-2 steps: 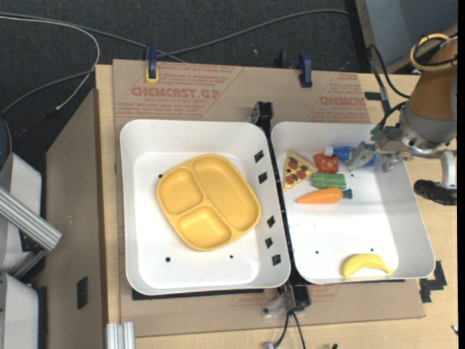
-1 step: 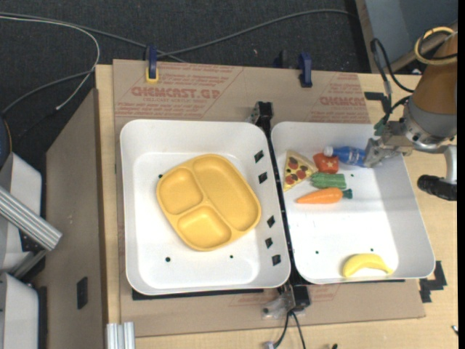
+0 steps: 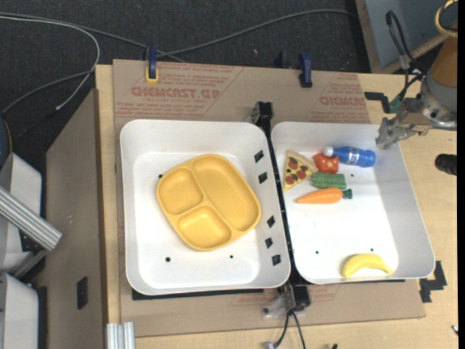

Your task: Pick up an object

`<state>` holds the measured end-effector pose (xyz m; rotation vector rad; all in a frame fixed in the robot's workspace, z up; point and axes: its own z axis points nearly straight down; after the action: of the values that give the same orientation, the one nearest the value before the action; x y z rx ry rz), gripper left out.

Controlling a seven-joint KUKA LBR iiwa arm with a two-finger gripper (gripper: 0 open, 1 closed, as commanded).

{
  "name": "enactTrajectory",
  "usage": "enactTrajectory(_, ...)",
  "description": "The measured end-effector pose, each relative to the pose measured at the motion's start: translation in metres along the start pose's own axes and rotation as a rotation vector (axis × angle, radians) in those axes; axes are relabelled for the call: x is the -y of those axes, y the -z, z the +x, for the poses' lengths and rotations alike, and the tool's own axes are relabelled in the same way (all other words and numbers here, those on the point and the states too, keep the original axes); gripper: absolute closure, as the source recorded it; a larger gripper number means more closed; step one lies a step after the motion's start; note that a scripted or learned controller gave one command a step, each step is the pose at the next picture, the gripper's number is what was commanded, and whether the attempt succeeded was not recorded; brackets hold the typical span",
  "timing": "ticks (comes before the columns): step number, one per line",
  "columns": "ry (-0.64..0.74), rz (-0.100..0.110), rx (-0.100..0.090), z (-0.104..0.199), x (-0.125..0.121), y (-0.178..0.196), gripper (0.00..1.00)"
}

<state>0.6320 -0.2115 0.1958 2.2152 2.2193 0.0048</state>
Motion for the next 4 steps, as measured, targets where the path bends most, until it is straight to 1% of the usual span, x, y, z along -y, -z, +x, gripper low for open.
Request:
enactTrajectory(1, 0.0, 0.001, 0.0, 0.0, -0.002, 0.039, 1.0)
enactTrajectory(2, 0.003, 0.009, -0.005, 0.061, 0.014, 0.04, 1.0)
enactTrajectory(3, 0.005, 0.008, -0.006, 0.116, 0.026, 0.05, 1.0)
enactTrajectory(4, 0.004, 0.009, -0.005, 0.164, 0.031, 0.054, 1.0)
